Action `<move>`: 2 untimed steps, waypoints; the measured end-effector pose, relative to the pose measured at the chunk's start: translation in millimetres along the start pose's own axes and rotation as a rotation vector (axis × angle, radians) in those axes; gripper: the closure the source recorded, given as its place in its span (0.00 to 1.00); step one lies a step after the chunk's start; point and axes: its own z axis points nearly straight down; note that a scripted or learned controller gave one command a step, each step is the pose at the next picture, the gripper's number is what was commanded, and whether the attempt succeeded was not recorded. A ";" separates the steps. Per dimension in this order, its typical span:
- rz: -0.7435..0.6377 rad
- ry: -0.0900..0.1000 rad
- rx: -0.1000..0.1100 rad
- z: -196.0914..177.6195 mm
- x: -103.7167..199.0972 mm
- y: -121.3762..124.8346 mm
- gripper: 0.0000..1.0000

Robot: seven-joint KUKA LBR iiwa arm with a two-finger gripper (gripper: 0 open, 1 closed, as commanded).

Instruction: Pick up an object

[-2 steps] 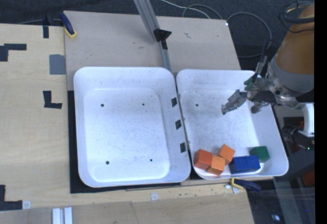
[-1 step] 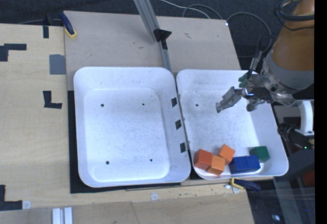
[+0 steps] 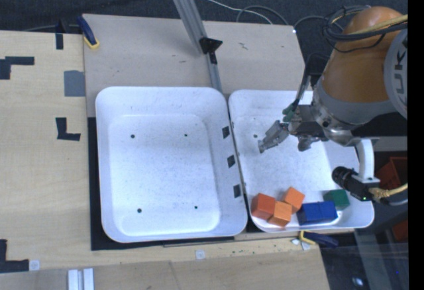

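The left bin lies well to the left of the end effector, which hangs over the right bin, fingers spread, holding nothing. Below it along the near rim sit the blue block, orange blocks and green block.

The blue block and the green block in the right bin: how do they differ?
The blue block looks larger and longer than the green block. The blue block lies next to the orange blocks; the green block lies beyond it, nearer the bin's right rim. Both rest at the near edge of the right bin.
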 end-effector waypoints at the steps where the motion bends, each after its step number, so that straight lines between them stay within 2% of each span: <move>1: 0.005 -0.003 -0.003 21.2 -35.4 34.8 0.00; 2: 0.003 0.001 0.006 86.2 -26.9 1.2 0.00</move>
